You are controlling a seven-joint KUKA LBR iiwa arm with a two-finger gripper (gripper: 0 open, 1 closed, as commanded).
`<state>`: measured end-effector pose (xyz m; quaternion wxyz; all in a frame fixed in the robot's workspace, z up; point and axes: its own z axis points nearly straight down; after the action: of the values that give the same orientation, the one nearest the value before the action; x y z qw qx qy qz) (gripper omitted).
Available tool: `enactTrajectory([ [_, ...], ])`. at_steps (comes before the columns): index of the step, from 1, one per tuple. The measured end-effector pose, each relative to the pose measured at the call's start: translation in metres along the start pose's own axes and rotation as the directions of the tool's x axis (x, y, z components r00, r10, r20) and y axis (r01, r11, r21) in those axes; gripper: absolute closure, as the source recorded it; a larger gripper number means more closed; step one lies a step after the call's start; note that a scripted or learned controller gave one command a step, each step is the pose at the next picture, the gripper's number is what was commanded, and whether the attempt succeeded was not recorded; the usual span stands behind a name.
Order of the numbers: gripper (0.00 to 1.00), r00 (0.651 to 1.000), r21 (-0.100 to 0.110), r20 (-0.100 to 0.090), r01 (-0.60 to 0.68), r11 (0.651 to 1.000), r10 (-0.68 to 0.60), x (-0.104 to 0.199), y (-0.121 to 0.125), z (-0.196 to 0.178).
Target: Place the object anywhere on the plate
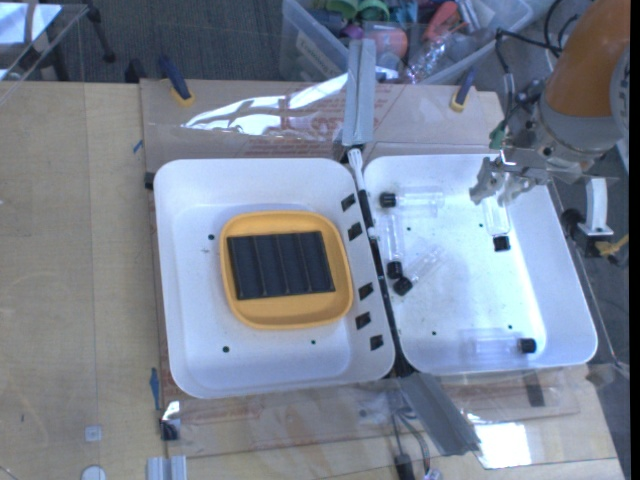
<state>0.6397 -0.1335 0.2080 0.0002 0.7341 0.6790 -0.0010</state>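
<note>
A yellow plate lies in the left bin. A black ribbed rectangular object rests flat on the middle of the plate. My gripper hangs over the upper right part of the right bin, far to the right of the plate. Its fingers stand apart and I see nothing between them.
Several small clear pieces with black ends lie in the right bin, such as one near the top and one near the front. A divider with black clips separates the bins. A clear tub of colourful items stands behind them.
</note>
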Motion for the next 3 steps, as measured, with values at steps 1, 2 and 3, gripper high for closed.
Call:
enactTrajectory([
  [1, 1.00, 0.984, -0.004, 0.000, 0.176, 0.984, -0.176, 0.017, 0.026, -0.011],
  [2, 1.00, 0.881, -0.001, -0.002, 0.474, 0.881, -0.474, 0.023, -0.023, 0.096],
  [3, 1.00, 0.822, -0.006, 0.001, 0.569, 0.822, -0.569, 0.106, -0.017, 0.022],
])
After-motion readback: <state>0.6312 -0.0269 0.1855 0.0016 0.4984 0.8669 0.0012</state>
